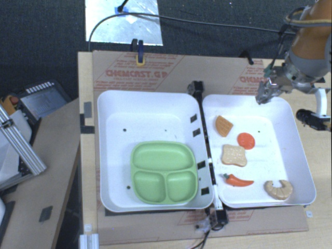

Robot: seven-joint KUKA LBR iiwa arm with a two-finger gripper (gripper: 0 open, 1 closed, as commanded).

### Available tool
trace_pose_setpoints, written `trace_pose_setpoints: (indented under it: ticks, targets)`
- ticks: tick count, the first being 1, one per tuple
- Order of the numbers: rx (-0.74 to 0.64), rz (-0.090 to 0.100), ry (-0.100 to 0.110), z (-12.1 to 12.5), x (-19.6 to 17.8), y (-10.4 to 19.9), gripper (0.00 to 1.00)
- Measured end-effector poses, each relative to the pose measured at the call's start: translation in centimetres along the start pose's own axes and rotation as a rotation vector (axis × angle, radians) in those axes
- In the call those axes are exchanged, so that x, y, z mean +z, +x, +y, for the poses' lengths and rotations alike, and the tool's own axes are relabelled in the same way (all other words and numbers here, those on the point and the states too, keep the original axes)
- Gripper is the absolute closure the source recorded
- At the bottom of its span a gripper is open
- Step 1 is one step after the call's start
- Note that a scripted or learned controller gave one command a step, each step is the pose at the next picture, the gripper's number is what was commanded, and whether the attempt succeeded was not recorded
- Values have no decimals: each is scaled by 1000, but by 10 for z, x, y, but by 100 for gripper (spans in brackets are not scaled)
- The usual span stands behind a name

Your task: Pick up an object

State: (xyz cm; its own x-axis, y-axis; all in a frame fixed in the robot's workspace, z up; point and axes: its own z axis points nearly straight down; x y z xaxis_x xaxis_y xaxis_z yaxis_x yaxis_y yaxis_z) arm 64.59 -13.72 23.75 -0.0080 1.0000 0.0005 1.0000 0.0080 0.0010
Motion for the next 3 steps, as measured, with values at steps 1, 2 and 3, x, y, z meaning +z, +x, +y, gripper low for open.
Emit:
trace_pose_setpoints:
  ticks: [1, 2, 3]
  targets:
    - [1, 0, 2, -22, -2, 40, 100]
    - [0, 1, 1, -30, -2, 87, 100]
    - [0, 1, 2, -48, 10, 129, 100]
